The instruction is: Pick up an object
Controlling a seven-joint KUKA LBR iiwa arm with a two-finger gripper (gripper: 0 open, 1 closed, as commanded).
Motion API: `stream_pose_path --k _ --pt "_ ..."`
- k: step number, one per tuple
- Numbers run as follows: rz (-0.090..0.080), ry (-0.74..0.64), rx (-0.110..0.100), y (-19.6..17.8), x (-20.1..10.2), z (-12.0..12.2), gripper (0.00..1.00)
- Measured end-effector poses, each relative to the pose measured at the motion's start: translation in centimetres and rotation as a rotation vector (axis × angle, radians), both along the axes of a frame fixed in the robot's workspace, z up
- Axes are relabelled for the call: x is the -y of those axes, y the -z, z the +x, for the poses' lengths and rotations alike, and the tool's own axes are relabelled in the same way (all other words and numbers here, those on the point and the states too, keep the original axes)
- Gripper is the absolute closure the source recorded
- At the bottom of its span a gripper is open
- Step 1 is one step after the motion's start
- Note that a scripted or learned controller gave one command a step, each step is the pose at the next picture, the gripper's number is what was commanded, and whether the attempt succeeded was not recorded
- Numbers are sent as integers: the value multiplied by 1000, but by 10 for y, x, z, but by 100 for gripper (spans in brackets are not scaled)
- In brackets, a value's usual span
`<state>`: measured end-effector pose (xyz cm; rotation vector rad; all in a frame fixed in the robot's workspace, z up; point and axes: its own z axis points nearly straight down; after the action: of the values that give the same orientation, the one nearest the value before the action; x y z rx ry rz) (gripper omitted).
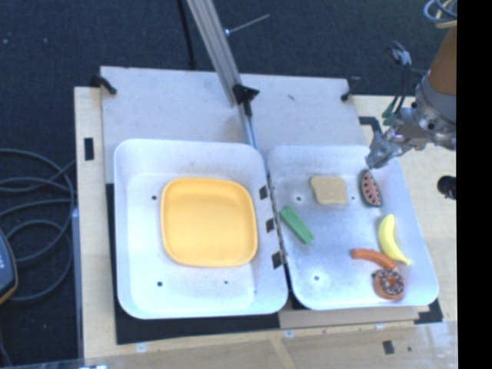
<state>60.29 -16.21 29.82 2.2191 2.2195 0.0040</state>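
dark carpet around a pale bench (pixel 92 298), cables on the floor at left. two white bins side by side. left bin (pixel 131 167) holds a yellow plate (pixel 208 221). right bin (pixel 338 283) holds a green block (pixel 296 225) near its left wall, a tan sponge (pixel 330 190), a watermelon slice (pixel 370 188), a banana (pixel 392 239), an orange carrot (pixel 373 257) and a donut (pixel 388 284) touching it. gripper (pixel 379 157) hangs over the right bin's far right corner, just above the watermelon slice, nothing visibly in it. can't tell its opening from this angle.
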Motion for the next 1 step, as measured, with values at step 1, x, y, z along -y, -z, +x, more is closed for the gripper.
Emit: stream_pose_path --k 1 --pt "1 -2 -4 19 -42 10 100"
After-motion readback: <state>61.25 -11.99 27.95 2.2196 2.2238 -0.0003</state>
